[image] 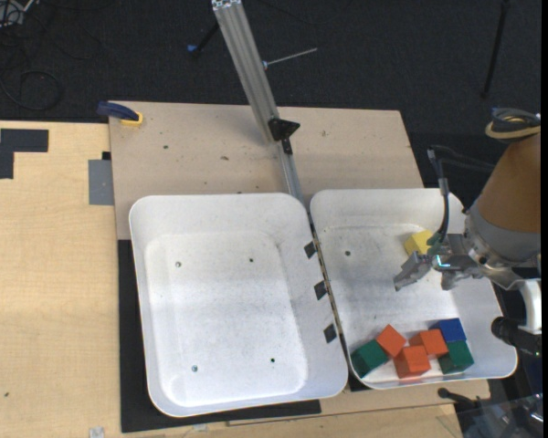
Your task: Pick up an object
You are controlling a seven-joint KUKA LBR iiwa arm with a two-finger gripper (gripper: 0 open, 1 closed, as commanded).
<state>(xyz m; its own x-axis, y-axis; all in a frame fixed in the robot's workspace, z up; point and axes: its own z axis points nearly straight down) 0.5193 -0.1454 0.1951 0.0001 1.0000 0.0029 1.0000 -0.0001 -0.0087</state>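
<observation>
the arm [511, 199] comes in from 3 o'clock and hangs over the right bin [365, 217], with its orange band above the grey wrist. the gripper [431, 270] is low over the middle of this bin, its fingers pointing toward 9 o'clock. the fingers look a little apart, but how far open they are i cannot tell, and no object is seen between them.

a yellow block [417, 241] lies just beside the gripper, at 11 o'clock from it, partly hidden by the wrist. whether it touches a finger i cannot tell.

the other blocks lie together in the corner of the right bin at 5 o'clock, apart from the gripper. there are three orange blocks: one [391, 339] on the 9 o'clock side of the group, one [413, 361] lower, one [433, 341] beside it. a green block [369, 358] lies at the 9 o'clock end of the group, a second green block [457, 361] at the 3 o'clock end, and a blue block [451, 329] just above that one.

the left bin [164, 217] stands beside the right one on the tabletop [201, 153]. a metal rail [251, 71] rises at a slant from between the bins toward 12 o'clock
</observation>
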